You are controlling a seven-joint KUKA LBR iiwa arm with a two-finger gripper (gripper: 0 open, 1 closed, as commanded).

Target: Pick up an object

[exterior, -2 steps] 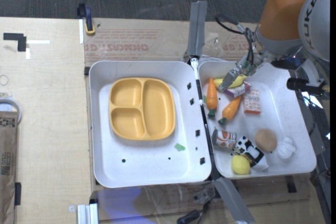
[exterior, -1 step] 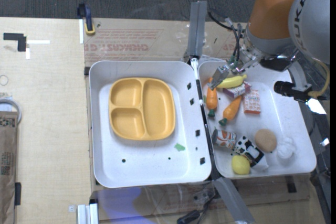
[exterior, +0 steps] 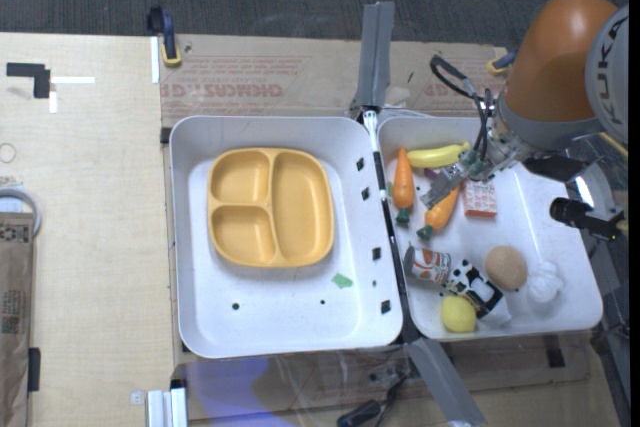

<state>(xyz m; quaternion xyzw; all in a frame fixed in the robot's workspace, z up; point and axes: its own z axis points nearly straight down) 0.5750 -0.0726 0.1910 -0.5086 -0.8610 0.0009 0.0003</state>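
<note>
Two shallow white plastic bins sit side by side on the bench. The left bin (exterior: 200, 315) holds a yellow-orange three-compartment plastic tray (exterior: 271, 207), smooth and rounded at the corners, plus a tiny green scrap (exterior: 343, 281) on the floor near the front; there are a few small dark specks on the white too.

The right bin (exterior: 575, 300) is the crowded one, all toy food by the look of it: a yellow plastic banana (exterior: 437, 155) at the back, an orange carrot (exterior: 402, 178) lying along the left wall, and a second smaller orange carrot (exterior: 441, 210) tilted just beside it; a small red-and-white box (exterior: 481, 200) sits to the right of that; nearer the front are a little can with an orange-and-white label (exterior: 429, 264), a black-and-white patterned thing (exterior: 472, 284), a round yellow lemon-like ball (exterior: 459, 314), a tan egg-shaped piece (exterior: 506, 267) and a white fluffy lump (exterior: 545, 287).

The grey arm's gripper (exterior: 462, 169) hangs low over the back of that bin, right between the banana, the smaller carrot and the box; honestly can't make out how the claw stands, it's a dark tangle down there, and I can't see anything clearly caught in it.
</note>
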